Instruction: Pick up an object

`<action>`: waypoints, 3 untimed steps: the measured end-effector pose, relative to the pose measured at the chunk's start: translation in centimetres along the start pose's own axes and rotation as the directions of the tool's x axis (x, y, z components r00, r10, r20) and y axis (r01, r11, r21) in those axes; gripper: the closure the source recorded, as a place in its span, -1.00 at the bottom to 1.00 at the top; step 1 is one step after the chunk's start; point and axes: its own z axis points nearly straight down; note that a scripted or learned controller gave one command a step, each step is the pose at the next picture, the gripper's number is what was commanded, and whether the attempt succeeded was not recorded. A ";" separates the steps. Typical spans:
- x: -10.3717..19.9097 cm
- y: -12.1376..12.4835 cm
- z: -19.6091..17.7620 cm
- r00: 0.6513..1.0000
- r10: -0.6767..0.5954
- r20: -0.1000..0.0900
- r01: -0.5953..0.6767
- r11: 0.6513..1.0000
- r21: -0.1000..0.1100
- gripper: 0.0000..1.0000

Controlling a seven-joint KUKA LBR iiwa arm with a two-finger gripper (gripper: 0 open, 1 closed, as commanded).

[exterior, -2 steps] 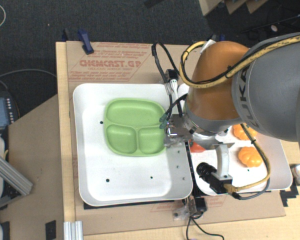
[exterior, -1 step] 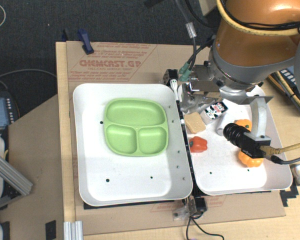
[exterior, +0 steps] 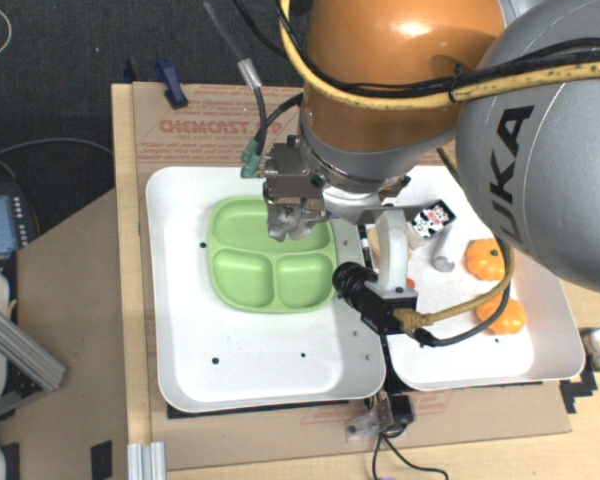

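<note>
A light green divided plate (exterior: 265, 263) lies in the left white bin (exterior: 195, 338), toward its back right. My gripper (exterior: 293, 216) hangs over the plate's far right compartment, close to or touching its rim; the big orange band of the arm covers much of it from above. I see nothing held in it. In the right bin (exterior: 480, 360) lie two orange rounded objects (exterior: 484, 258) (exterior: 508, 316), a small black, white and red object (exterior: 432, 218) and a small grey piece (exterior: 442, 261).
The arm's black cable and connector (exterior: 365, 296) droop over the seam between the bins. The arm's grey body hides the right bin's back part. A brown board (exterior: 210, 118) lies beneath both bins, with a blue clip (exterior: 170, 82) at its back left.
</note>
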 end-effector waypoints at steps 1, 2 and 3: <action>-7.8 -0.2 13.3 1.000 0.021 0.008 -0.021 1.000 0.016 1.00; -2.8 0.2 0.8 1.000 0.005 -0.004 -0.005 1.000 -0.012 1.00; 2.0 6.2 15.6 1.000 0.008 0.006 -0.008 1.000 0.012 1.00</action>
